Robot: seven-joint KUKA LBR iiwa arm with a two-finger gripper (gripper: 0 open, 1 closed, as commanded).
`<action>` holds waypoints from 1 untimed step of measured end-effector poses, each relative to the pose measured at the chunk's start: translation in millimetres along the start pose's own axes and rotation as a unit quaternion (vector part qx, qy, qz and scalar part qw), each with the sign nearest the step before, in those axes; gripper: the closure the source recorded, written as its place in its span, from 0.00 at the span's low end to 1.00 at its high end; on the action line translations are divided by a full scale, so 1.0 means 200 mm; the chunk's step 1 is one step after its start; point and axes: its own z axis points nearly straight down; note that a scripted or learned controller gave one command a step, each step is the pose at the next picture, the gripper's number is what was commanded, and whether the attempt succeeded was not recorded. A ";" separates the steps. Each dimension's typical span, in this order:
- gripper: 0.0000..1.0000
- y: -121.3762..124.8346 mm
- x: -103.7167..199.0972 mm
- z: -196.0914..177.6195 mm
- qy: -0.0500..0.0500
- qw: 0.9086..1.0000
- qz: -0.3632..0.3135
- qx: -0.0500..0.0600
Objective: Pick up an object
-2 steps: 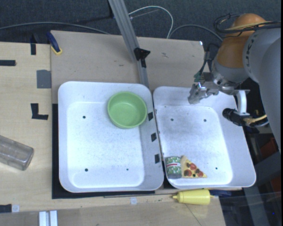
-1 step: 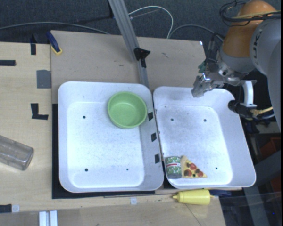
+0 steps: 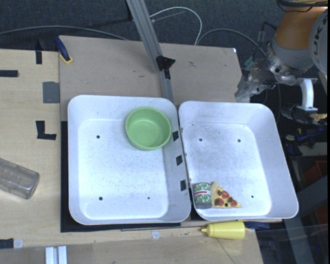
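Note:
A light green bowl sits upright in the left bin, near its far right corner. In the right bin a small green can-like item and a toy pizza slice lie side by side at the near left corner. My gripper hangs at the far right, just beyond the right bin's far edge, above the bench and apart from all objects. Nothing shows between its fingers.
A yellow bottle-shaped toy lies on the bench just in front of the right bin. A clear plastic cylinder rests at the far left. A grey metal pole slants down to the bins' far junction. Cables loop behind the bench.

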 end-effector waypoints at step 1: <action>1.00 -0.03 0.27 0.07 0.001 1.000 -0.002 0.003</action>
